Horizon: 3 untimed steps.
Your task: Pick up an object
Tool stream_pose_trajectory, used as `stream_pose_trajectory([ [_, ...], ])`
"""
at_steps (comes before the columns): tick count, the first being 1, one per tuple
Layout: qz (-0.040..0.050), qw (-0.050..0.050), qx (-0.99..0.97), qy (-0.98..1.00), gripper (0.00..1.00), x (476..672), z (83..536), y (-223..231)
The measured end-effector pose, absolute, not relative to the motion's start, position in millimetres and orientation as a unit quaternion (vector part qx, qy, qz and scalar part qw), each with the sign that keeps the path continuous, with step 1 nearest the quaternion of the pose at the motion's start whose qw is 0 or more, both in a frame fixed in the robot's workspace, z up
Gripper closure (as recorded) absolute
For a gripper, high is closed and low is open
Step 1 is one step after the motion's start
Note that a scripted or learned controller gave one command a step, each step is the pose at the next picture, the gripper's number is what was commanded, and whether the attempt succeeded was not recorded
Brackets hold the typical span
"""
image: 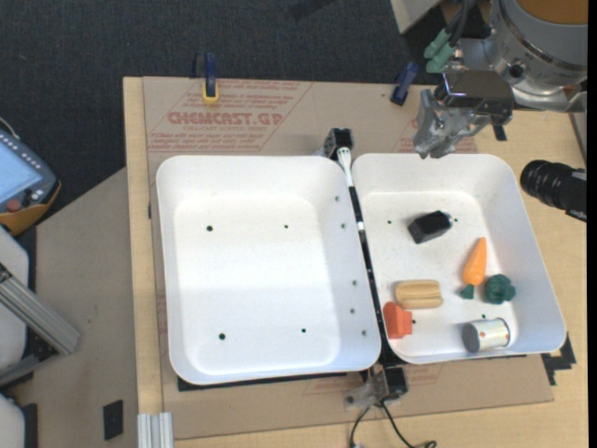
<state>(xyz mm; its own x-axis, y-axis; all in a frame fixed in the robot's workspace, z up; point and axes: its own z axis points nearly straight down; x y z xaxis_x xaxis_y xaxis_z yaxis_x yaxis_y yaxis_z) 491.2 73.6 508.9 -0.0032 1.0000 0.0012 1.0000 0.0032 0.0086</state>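
Two white bins (side by side); the right one holds six small objects.

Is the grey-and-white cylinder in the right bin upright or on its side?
On its side. The cylinder lies lengthwise on the right bin floor near the front edge, grey end toward the orange block.

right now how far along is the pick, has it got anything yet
Nothing looks picked yet. The gripper hangs above the far rim of the right bin with nothing seen between its fingers. The black block, carrot, green toy, tan block, red piece and cylinder all lie in that bin. Left: descend, grasp one, lift.
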Motion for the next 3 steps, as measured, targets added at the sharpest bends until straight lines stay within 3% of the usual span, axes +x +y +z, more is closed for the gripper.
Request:
stream_pose_trajectory([
  [1,-0.0051,-0.004,0.706,0.708,1.00,487.7,388,102],
  [2,-0.0055,-0.003,0.708,0.706,1.00,500.2,281,94],
  [3,0.0021,0.002,0.708,0.706,1.00,489.9,342,75],
])
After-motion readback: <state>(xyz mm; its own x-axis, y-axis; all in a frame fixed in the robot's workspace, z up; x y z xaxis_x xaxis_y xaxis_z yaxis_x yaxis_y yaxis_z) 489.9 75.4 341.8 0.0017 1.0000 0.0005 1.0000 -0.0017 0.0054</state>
